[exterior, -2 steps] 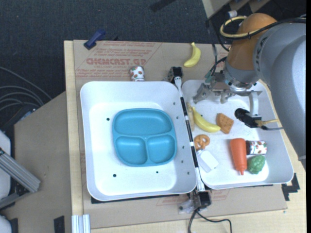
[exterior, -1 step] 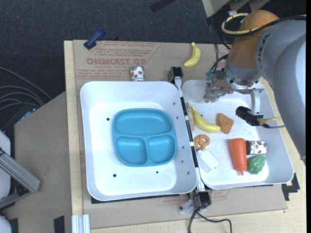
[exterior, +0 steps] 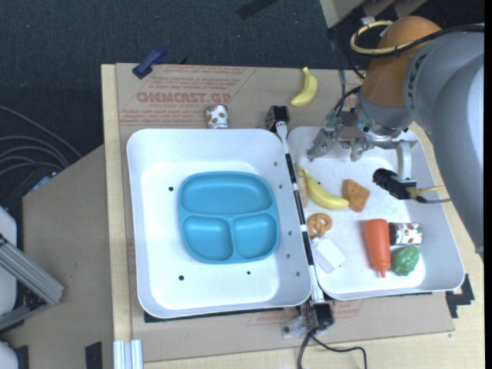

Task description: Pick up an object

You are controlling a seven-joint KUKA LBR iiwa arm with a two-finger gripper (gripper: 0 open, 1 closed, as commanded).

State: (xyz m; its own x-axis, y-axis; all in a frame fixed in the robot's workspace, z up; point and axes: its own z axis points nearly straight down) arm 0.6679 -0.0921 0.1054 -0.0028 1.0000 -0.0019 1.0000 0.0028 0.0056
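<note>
My gripper [exterior: 336, 149] hangs over the far end of the right bin [exterior: 442, 241], fingers apart and pointing down, with nothing between them. Just in front of it lie a yellow banana [exterior: 323, 195] and an orange-brown cracker piece [exterior: 355, 194]. Nearer the front of the same bin are a pretzel [exterior: 319, 223], a white flat piece [exterior: 329, 254], an orange carrot [exterior: 377, 245], a green broccoli [exterior: 405, 260] and a small printed can [exterior: 407, 233].
The left bin [exterior: 146, 206] holds a blue divided plate [exterior: 228, 215]. On the board behind the bins lie a second banana [exterior: 305, 89], a small patterned cup [exterior: 217, 115] and a blue object [exterior: 148, 62]. The grey arm [exterior: 446, 83] fills the right side.
</note>
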